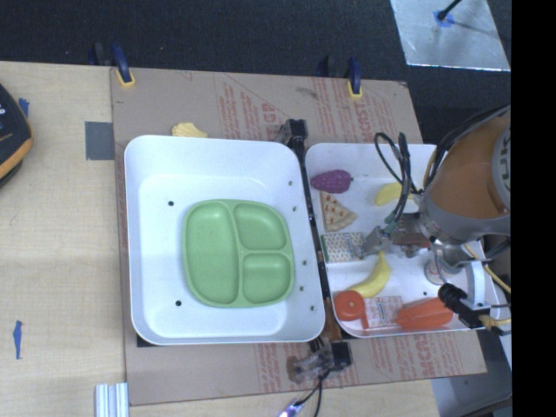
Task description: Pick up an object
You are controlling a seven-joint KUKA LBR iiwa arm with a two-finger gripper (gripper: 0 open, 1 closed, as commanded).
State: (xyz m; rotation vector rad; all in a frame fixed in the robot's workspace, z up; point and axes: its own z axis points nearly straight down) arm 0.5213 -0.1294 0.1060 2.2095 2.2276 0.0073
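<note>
Fingers' state cannot be told as the gripper (380, 240) hovers just above the banana (376, 276) in the right bin (365, 155), seemingly lining up a grasp.

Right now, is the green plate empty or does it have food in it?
Empty. The green plate in the left bin shows three bare compartments; the toy food lies in the right bin.

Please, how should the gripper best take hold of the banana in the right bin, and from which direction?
Probably grip the banana across its thicker middle, coming straight down from above. It lies flat in the right bin, curving from upper right to lower left, so fingers closing across the narrow width should fit. The red-lidded item sits near its lower end, so avoid that tip.
</note>
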